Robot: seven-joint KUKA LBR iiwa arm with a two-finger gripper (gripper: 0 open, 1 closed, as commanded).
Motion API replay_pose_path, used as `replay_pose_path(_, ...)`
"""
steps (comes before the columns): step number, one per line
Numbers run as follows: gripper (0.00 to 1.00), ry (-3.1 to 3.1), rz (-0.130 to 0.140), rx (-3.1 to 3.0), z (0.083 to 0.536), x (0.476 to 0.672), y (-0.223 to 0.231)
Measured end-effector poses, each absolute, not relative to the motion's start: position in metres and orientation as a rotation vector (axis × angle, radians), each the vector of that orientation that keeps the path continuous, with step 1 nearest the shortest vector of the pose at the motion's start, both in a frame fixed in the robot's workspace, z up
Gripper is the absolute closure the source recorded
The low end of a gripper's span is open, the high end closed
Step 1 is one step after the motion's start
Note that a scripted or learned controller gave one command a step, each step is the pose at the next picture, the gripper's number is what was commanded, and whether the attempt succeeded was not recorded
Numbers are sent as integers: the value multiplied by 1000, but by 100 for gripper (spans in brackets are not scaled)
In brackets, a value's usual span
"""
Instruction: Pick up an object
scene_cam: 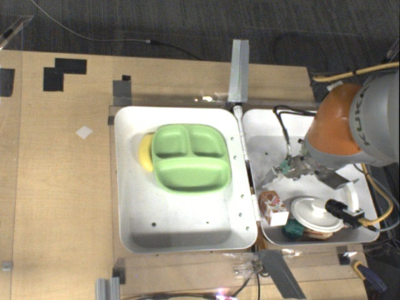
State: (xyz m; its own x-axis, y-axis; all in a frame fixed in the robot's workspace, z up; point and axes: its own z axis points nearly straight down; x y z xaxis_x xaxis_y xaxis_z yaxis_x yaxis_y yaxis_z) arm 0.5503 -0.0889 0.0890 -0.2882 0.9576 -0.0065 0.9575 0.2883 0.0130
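Beside end effector (pixel 282 167), carton (pixel 272 207), lidded pot (pixel 314 214)

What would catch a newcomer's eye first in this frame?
The bright green divided plate in the left bin, with something yellow peeking from under its left edge. Next, the arm's orange band over the right bin, where a small red-and-white carton and a round silver lid lie near the front.

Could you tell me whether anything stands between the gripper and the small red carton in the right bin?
Nothing visible does. The gripper hangs over bare white floor of the right bin, and the red carton stands just below it in the camera view, near the bin's left wall. The metal lid lies beside the carton, not between.
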Motion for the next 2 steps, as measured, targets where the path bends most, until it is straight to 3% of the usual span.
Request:
replay_pose_path(1,100,2504,14,1861,101,553,-90)
replay_pose_path(2,0,2505,14,1861,101,553,-90)
